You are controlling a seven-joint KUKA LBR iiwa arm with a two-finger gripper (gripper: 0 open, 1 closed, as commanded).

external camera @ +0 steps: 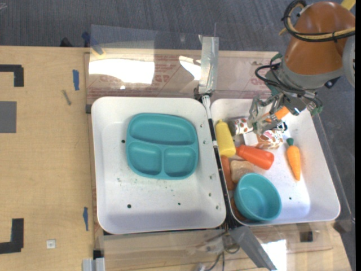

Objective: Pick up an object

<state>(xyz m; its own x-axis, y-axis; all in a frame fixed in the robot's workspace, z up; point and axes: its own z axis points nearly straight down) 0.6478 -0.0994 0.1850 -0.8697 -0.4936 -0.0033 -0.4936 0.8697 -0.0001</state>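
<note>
The right bin [318, 193] holds several toys: a yellow piece [225, 138], a red-orange piece [256, 156], a carrot [293, 158], a teal bowl [258, 196] and a white item with brown spots [271, 136]. My gripper [266, 113] hangs over the far middle of this bin, just above the spotted item, and looks open with nothing clearly between its fingers. A small orange bit [281, 112] shows beside the right finger. The orange wrist band [313, 38] hides the rest of the hand.
The left bin [107, 196] carries a teal divided plate [162, 145]. A tan piece [241, 168] lies partly under the red-orange one and against the bowl. The wall between the bins [214, 151] runs just left of the yellow piece.
</note>
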